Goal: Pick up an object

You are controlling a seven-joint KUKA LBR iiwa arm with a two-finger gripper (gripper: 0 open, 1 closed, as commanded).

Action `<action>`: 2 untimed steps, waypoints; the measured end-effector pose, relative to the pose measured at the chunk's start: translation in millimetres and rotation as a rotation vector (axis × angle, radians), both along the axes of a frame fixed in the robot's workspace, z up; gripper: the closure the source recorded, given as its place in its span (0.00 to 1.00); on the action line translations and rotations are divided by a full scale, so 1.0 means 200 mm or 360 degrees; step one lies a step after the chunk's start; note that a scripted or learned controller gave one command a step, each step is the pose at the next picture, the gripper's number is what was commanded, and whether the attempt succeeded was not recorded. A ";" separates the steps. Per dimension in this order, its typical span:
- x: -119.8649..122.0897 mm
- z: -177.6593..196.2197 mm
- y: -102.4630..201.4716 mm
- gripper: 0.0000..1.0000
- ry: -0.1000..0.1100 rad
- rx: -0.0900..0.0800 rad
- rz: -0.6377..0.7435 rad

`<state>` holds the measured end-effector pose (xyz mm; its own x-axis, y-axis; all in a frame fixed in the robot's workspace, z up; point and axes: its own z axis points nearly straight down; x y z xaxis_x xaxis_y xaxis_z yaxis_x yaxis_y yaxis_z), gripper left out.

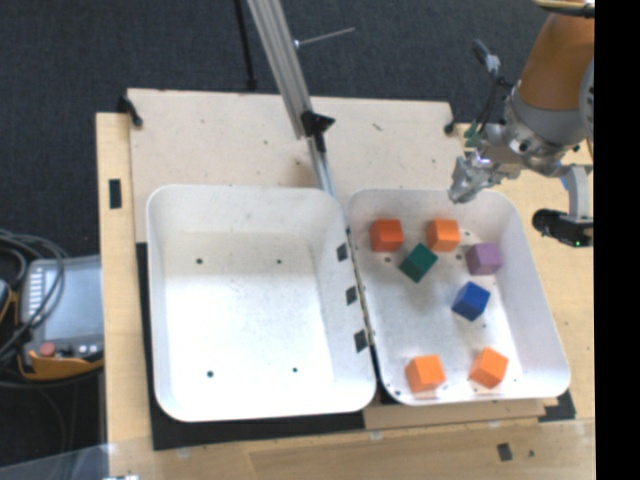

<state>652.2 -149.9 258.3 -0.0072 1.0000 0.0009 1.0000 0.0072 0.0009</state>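
Above the far edge of the right shallow white bin point(535, 298), the grey arm with its orange band point(555, 63) reaches in from the right, and its jaws point(466, 186) hang over the bin's back rim, just beyond the nearest block. Whether the jaws are spread or pressed together cannot be told, as they are small and blurred; nothing shows between them.

Seven small blocks lie in the right bin. Along the far side sit an orange cube point(387, 235) and a second orange cube point(443, 234), near each other, with a purple cube point(484, 258) to their right. A dark green cube point(419, 263) lies tilted just in front of and between the two orange ones. A blue cube point(471, 300) rests near the middle, apart from the rest. At the near edge sit two more orange cubes, one on the left point(425, 372) and one on the right point(489, 367).

The left shallow white bin point(175, 298) sits touching the right one on the pale wooden bench point(210, 138). A slanted metal rail point(285, 58) crosses the bench behind the bins.
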 end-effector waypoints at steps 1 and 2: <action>-0.01 0.04 0.26 1.00 0.0003 0.0002 0.0000; -0.01 -0.04 0.51 1.00 0.0005 -0.0001 -0.0002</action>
<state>649.9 -47.7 250.5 -0.0058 1.0000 0.0003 1.0000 0.0058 -0.0020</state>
